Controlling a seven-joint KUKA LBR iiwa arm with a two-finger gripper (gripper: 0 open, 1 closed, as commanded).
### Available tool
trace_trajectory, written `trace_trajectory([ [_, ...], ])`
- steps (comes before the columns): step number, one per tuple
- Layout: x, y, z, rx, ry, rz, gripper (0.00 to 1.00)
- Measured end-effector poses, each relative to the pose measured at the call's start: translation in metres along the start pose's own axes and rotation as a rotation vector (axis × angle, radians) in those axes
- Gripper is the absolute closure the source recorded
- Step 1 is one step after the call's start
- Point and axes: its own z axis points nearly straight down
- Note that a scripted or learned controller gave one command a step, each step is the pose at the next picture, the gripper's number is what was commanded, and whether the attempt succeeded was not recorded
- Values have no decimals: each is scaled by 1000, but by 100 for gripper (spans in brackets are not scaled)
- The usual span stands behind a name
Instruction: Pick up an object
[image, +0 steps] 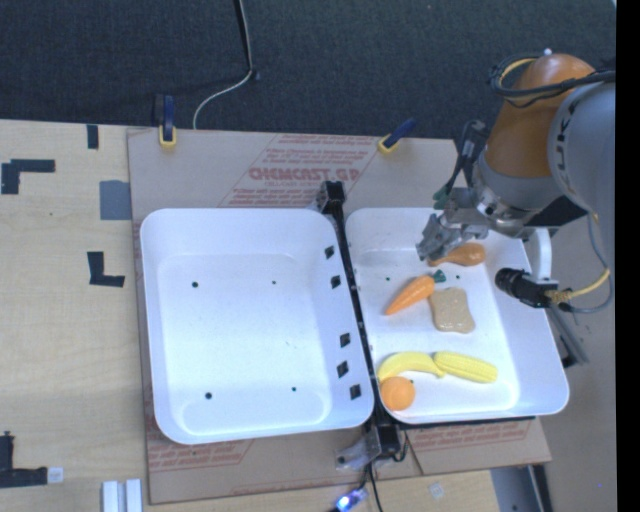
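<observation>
**Right bin stock, with my gripper over its far end**

- Orange ball (398, 393): nearest corner of the right bin (535, 395), touching the banana's near end.
- Banana (409, 365): curved, yellow, lying just behind the ball.
- Corn cob (464, 367): yellow, beside the banana on its right, ends meeting.
- Bread slice (452, 310): tan, middle of the bin, apart from the corn.
- Carrot (411, 295): orange, lying aslant just left of the bread, green tip pointing toward my gripper.
- Orange-brown oblong piece (464, 255): far end of the bin, directly at my gripper's right side, partly covered by it.
- My gripper (438, 243): low over the far end, just beyond the carrot's tip; I cannot tell how it is set.
- Left bin (170, 330): white, alongside, joined at the black divider (345, 300).
- Tabletop (60, 320): wood, with cardboard (290, 175) under both bins.
</observation>
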Motion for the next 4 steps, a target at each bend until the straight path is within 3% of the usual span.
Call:
trace_trajectory([
  [4,1,0,-38,2,1,-2,100],
])
